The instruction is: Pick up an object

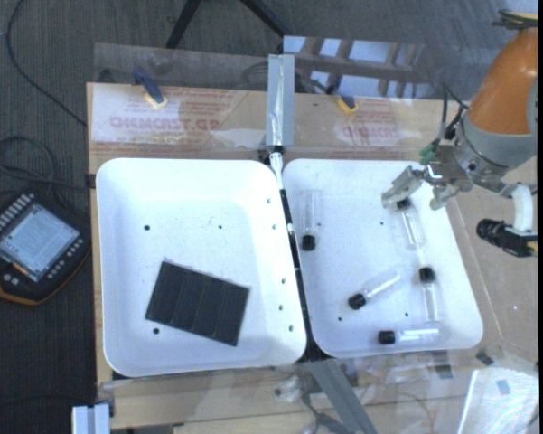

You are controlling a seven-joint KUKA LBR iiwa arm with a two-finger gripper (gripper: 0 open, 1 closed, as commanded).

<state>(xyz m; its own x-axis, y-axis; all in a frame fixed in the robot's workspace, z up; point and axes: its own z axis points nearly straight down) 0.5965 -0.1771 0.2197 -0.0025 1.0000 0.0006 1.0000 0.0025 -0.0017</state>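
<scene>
Five clear vials with black caps are lying in the right bin (343, 177): one vial (307, 219) by the left wall running top to bottom with cap down, a tilted vial (374, 291) mid-bin with cap lower left, a vial (408, 336) along the bottom with cap left, one (428, 295) at right with cap up, and one (408, 223) under the claw (419, 186), partly blurring into the white floor. The claw is hovering spread over the bin's upper right, pinching nothing, with the arm getting cut off at the frame edge. A dark ribbed panel (198, 303) is lying tilted in the left bin (126, 197); faded reddish print on the counter (163, 125) is coming through too blurry to read.
</scene>
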